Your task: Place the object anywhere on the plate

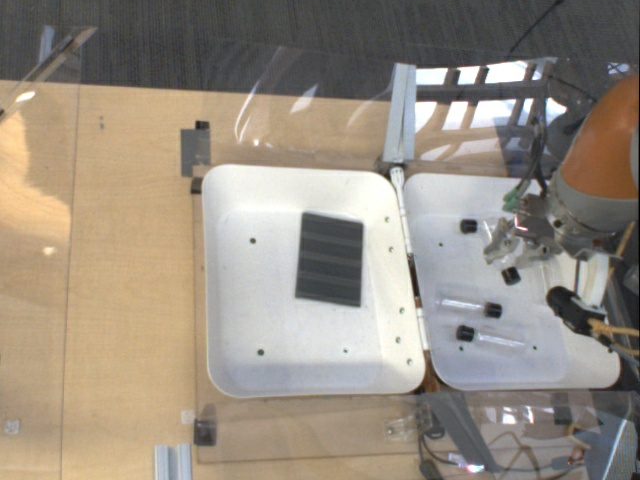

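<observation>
Poised over the right bin [600, 368], the gripper [510, 240] hangs near that bin's upper middle, and from where I stand I cannot tell how its tips are set or whether anything sits between them. A small black-capped piece [511, 275] lies just below it on the bin floor. Three more lie scattered around: one cap [468, 226] to the left, and two clear tubes with black caps [470, 308] [487, 338] lower down. Across the divider, the dark ribbed plate [330, 259] lies flat in the middle of the left bin [240, 268], well apart from the pieces.
</observation>
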### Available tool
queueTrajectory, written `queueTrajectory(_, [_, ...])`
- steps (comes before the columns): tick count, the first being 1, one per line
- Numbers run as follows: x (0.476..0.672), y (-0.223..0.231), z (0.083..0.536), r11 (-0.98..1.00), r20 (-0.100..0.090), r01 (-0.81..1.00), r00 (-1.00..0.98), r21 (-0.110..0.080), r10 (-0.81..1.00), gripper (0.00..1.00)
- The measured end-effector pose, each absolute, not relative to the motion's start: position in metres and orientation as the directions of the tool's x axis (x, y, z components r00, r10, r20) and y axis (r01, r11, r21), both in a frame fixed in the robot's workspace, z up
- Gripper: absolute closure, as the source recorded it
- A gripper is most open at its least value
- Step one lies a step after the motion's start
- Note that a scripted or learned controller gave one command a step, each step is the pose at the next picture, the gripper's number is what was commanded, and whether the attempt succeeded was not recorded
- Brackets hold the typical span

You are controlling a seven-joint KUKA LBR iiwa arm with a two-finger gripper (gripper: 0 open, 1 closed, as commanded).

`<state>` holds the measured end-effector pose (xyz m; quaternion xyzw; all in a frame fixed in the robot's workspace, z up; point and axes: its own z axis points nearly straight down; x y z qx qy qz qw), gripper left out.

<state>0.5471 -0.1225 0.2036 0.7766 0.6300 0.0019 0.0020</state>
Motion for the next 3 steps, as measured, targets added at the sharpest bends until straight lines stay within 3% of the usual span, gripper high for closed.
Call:
queueTrajectory(1, [0.608,-0.09,0.261,-0.084,-0.001,0.996,0.084,0.006,0.996,1.0])
queueTrajectory(2, [0.653,0.012,0.184,-0.209,0.002,0.978,0.209,0.001,0.978,1.0])
queueTrajectory(3, [0.643,0.087,0.197,-0.526,0.002,0.85,0.526,0.002,0.85,1.0])
